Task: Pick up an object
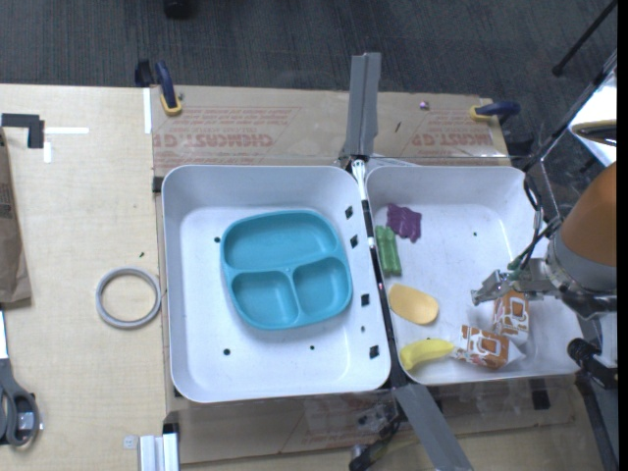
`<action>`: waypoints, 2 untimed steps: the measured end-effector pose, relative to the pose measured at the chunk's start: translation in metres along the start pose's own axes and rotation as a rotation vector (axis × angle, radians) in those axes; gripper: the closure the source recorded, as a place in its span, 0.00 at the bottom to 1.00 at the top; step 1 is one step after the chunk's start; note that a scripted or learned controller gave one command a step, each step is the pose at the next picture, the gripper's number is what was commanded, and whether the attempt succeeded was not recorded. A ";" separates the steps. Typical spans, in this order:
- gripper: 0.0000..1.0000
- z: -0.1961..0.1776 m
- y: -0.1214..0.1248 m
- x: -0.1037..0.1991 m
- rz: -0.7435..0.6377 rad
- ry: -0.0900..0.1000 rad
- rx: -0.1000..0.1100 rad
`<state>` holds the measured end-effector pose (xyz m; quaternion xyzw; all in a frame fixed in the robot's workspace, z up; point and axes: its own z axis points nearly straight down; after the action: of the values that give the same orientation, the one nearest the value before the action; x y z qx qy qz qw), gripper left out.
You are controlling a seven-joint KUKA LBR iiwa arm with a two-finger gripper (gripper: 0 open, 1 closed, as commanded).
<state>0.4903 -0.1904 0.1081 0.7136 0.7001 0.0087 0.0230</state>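
The right bin (461,199) holds a purple lump (403,221), a green stick (390,249), an orange-yellow oval (414,304), a yellow banana (425,353) and a crumpled orange-and-white packet (497,334). My gripper (494,288) reaches in from the right and hangs low at the packet's upper end, close to it or touching it. The view does not show anything lifted off the bin floor. The orange band of the arm (597,219) sits at the right edge.
A blue three-part tray (287,268) lies in the left bin (186,292). The divider between the bins (371,263) runs close to the green stick. On the bench at the left lie a tape ring (129,296) and scissors (15,412).
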 end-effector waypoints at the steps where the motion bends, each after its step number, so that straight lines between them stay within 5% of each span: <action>1: 0.00 -0.063 0.045 -0.032 -0.076 0.020 0.044; 2: 0.00 0.017 -0.007 -0.025 -0.029 0.030 0.048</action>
<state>0.4832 -0.2159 0.0911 0.7035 0.7107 0.0024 -0.0046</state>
